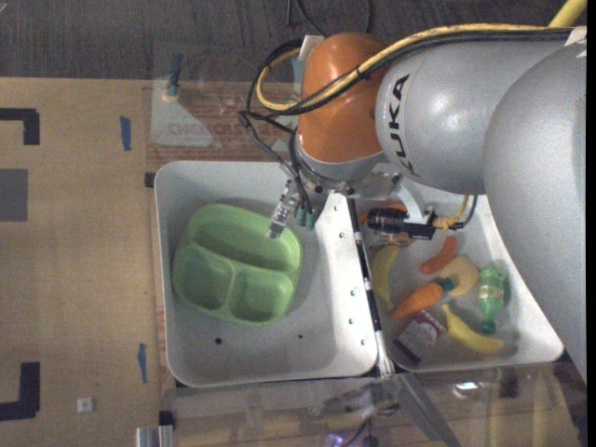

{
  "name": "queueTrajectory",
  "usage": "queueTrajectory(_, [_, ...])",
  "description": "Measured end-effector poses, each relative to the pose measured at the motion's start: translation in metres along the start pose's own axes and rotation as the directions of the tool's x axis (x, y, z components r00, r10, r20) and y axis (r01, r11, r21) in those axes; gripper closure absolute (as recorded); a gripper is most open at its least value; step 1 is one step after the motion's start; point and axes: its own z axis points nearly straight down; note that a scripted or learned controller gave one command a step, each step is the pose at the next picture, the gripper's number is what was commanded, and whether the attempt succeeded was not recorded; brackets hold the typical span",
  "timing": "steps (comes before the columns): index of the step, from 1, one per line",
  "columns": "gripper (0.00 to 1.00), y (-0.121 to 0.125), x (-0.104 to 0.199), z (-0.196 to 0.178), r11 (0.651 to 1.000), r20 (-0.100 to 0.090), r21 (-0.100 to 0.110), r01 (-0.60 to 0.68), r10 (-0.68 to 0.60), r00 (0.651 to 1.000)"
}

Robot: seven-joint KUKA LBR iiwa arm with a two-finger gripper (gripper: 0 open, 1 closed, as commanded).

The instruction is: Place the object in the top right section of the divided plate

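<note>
Hidden: my wrist and orange band cover the far end of the right bin (521, 338). My gripper (289, 214) hangs over the far right rim of the green divided plate (237, 264) in the left bin (186, 343); finger state cannot be told, nothing visibly held. Right bin holds: two carrots (419, 298), bananas (475, 335), green bottle (491, 291), small red packet (421, 333).

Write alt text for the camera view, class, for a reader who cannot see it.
A grey KUKA arm reaches in from the right, its gripper at the upper right edge of a green divided plate in the left white bin. The right bin holds carrots, bananas and other toy food.
</note>
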Motion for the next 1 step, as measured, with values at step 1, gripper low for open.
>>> queueTrajectory(1, [1.00, 0.0347, -0.0102, -0.0406, 0.973, 0.005, -0.003, 0.231, -0.231, 0.973])
